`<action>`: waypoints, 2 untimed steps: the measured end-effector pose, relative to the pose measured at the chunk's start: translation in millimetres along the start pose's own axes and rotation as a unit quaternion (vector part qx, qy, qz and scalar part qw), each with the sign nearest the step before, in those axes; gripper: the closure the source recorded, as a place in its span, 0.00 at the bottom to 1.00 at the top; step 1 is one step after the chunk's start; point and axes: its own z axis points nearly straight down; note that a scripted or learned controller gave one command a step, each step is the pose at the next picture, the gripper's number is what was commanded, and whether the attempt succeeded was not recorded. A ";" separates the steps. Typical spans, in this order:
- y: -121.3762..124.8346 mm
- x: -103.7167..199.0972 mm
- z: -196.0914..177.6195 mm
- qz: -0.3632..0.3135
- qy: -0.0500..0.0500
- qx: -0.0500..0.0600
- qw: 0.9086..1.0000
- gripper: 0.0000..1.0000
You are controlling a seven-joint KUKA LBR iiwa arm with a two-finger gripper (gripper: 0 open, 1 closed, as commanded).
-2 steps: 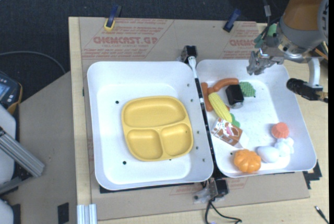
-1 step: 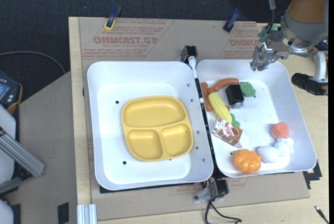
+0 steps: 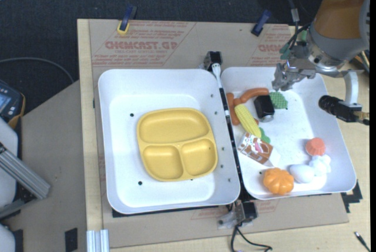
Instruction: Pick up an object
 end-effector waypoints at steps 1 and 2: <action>-41.7 35.5 -6.4 0.000 0.000 0.001 1.000 1.00; -89.3 73.2 7.8 0.000 0.001 0.002 1.000 1.00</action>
